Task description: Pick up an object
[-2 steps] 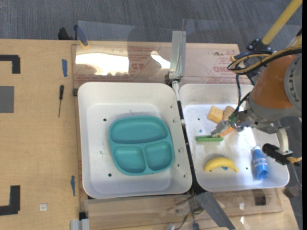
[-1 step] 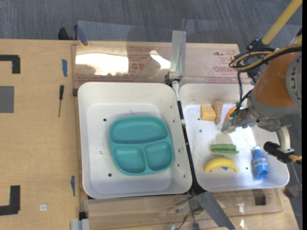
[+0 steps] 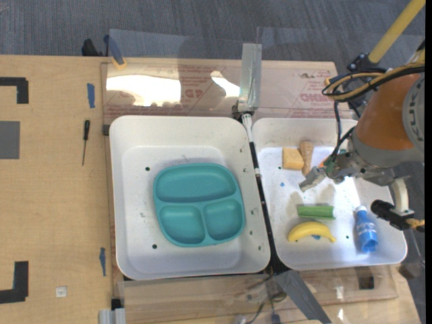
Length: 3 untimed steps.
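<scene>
The grey two-finger gripper (image 3: pixel 312 178) hangs in the right white bin (image 3: pixel 390 256), just above the green cylindrical stick (image 3: pixel 316 211), jaws slightly spread and pinching nothing. Below the stick lies a yellow plastic banana (image 3: pixel 311 232); a blue bottle (image 3: pixel 365 229) lies to its right, and an orange wedge-shaped block (image 3: pixel 293 158) sits above it.

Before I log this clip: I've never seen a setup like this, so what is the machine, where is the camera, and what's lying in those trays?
One camera looks down at a slant on a wooden bench with two shallow white bins. The grey and orange shape entering from the right is a robot arm; its gripper hangs over the right bin. I see nothing between its fingers. That bin holds a banana, a green stick-shaped piece, a blue bottle, a yellow-orange block and a tan piece beside it. The left bin holds a teal divided plate with three compartments.
</scene>
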Each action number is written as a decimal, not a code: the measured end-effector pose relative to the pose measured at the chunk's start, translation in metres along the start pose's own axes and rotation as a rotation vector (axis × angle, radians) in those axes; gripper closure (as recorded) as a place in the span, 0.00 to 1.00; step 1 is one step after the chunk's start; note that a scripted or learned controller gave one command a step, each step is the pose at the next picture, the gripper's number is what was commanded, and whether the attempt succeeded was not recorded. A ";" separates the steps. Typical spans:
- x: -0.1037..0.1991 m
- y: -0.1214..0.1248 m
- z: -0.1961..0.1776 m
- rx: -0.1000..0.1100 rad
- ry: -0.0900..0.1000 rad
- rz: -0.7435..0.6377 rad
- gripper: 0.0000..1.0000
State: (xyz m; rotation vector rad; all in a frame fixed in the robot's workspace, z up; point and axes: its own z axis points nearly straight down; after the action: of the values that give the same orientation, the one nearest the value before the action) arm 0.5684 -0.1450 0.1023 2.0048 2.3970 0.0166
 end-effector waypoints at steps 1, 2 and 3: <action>0.000 0.000 0.000 0.000 0.000 0.000 0.00; 0.051 -0.005 0.014 0.013 0.005 -0.010 0.00; 0.001 -0.063 0.014 0.015 0.002 0.157 0.00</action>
State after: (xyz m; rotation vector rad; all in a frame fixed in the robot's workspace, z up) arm 0.5063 -0.1553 0.0874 2.1956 2.2413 0.0025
